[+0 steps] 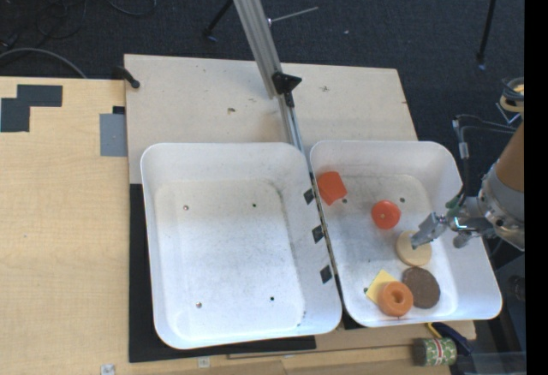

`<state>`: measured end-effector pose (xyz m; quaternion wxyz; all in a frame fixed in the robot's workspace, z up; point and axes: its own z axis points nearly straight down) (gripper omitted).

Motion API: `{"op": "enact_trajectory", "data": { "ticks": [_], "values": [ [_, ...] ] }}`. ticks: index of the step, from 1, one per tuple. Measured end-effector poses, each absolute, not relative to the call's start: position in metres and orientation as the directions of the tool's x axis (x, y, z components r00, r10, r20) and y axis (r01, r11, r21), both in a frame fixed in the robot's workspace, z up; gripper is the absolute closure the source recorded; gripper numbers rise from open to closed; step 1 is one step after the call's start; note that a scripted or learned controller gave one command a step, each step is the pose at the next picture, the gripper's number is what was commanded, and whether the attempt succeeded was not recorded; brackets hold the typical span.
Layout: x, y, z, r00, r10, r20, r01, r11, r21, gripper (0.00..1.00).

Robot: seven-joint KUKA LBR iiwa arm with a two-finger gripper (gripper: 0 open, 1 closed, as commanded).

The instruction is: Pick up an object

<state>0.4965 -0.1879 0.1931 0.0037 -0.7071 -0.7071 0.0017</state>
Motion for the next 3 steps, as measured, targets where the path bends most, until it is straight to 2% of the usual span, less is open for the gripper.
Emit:
{"op": "enact_trajectory", "data": {
  "ticks": [1, 3],
  "values": [
    [0.497, -0.188, 0.195, 0.002, 1.000, 0.001, 1.000, -0.002, -0.002, 0.00],
    [0.487, -0.185, 0.095, 0.000, 1.000, 0.004, 1.000, 0.000, -0.008, 0.00]
  ]
}}
